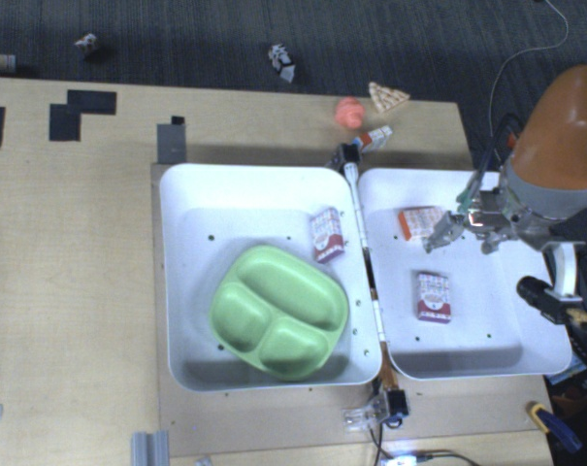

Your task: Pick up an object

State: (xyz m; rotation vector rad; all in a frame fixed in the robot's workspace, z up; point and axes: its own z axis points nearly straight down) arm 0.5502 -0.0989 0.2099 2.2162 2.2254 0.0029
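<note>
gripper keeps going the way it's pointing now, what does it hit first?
Most likely the orange-and-white packet at the back of the right bin. The gripper points toward the view's left and sits right at that packet's edge. Its height above the packet is unclear from this slanted view, so it might pass over.

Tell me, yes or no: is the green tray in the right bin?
No, the green tray lies in the left bin, beside a small red packet.

Pale wooden bench (70, 289) against dark ribbed carpet (196, 17).
</note>
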